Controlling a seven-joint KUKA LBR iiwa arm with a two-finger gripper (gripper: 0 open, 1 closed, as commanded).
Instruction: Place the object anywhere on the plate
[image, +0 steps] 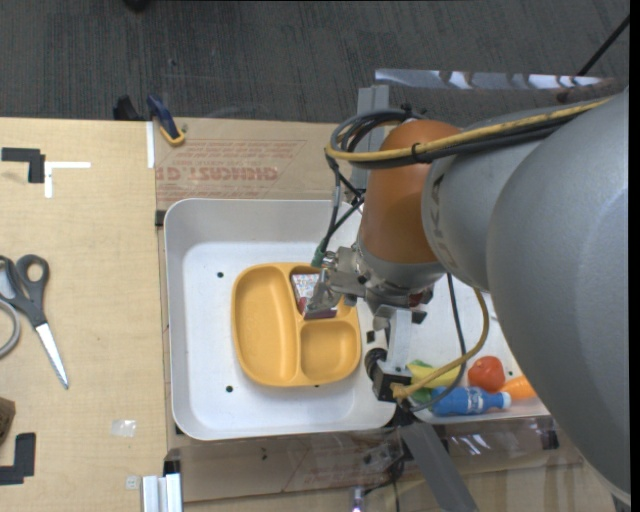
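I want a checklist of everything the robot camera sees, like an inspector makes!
Surface: shallow white bin on a tan bench.
Job's things: yellow divided plastic plate in the bin; small reddish patterned object in its upper right compartment.
Clutter: blue bottle, orange ball.
Grippers: gripper over the object, grip unclear.
Cables: yellow cable.
Surroundings: grey-handled scissors.

From where I work, the one piece of writing I can make out is on the brown cardboard sheet (240, 160) lying beyond the white bin (190, 300): red printed capitals, turned upside down to the camera and too faint for me to read with any certainty. A small item (305, 290) on the yellow plate (265, 325) carries print too small to read.
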